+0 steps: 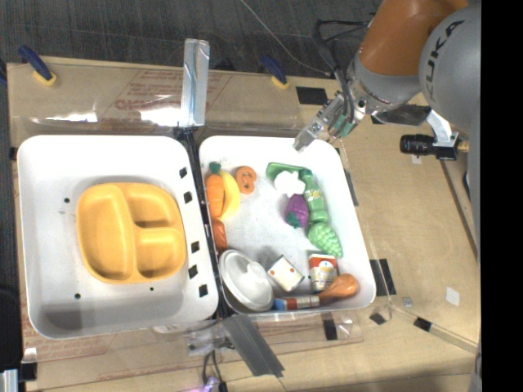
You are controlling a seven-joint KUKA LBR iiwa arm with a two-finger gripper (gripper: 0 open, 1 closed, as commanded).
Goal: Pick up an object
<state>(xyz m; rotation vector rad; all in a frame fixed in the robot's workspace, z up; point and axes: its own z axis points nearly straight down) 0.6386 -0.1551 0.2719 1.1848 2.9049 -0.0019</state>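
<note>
The grey arm with its orange band (404, 23) comes in over the bench's top right corner. The left shallow white bin (41, 219) carries a yellow plastic divided tray (131, 231) in its middle. The right shallow white bin (347, 178) holds a clutter of toys. A round silver metal bowl (243, 280) sits in its bottom left corner, touching a small white carton (285, 274) to its right. Along the left wall lie an orange plastic carrot (215, 196) and a yellow banana-like piece (230, 194), side by side, with a small orange round fruit (245, 178) just beside them. Near the top edge rests a green plastic piece (286, 171) with a white lump (289, 183) on it. Below that sit a purple plastic eggplant (297, 211) and a green bunch of grapes (325, 238) near the right wall. At the bottom right corner lie a small white and red can (323, 268) and an orange sausage-shaped toy (341, 287).

The two-finger gripper (304, 141) hangs over the top rim of the right bin, above the green piece, with nothing between its fingers; whether they are spread or closed I cannot tell.
</note>
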